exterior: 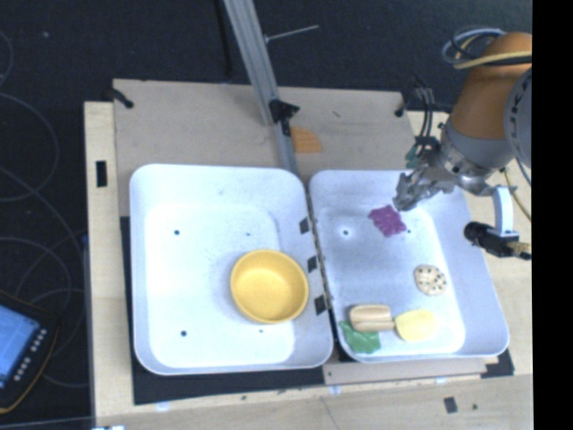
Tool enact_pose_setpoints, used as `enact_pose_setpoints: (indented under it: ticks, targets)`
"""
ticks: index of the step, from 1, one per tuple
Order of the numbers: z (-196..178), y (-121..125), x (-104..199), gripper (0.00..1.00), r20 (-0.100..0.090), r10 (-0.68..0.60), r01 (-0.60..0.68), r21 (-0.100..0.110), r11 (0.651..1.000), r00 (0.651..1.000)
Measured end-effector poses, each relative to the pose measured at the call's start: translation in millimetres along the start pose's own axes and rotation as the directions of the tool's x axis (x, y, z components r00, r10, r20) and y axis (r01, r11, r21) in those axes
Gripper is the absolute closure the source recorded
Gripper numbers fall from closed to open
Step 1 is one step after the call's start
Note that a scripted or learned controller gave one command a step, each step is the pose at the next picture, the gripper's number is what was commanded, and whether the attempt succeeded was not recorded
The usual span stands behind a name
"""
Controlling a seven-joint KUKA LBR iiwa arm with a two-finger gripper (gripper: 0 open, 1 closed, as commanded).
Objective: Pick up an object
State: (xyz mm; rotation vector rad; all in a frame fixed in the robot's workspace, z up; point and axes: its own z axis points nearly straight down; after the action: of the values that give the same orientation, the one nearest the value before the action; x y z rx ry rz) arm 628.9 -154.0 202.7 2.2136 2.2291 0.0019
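My gripper hangs over the back of the right bin, its tips just above and to the right of a small purple object that lies on the bin floor. Nothing shows between the tips. Further forward in the same bin are a round speckled cookie, a yellow piece, a tan bread-like roll and a green piece under the roll. A yellow bowl sits in the left bin.
A grey metal pole slants up from the divider between the bins. An orange tag lies on the bench behind them. Black clips stick out along the divider. A black fitting sits at the right bin's rim.
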Motion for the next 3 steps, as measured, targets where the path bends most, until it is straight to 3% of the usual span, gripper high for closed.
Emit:
enact_pose_setpoints:
  ticks: [2, 3]
  targets:
    - [-25, 5, 102, 1.00, -0.001, -0.001, 0.001, -0.002, 1.000, 1.000]
    - [-19, 16, 152, 1.00, 0.000, 0.000, 0.000, -0.001, 1.000, 1.000]
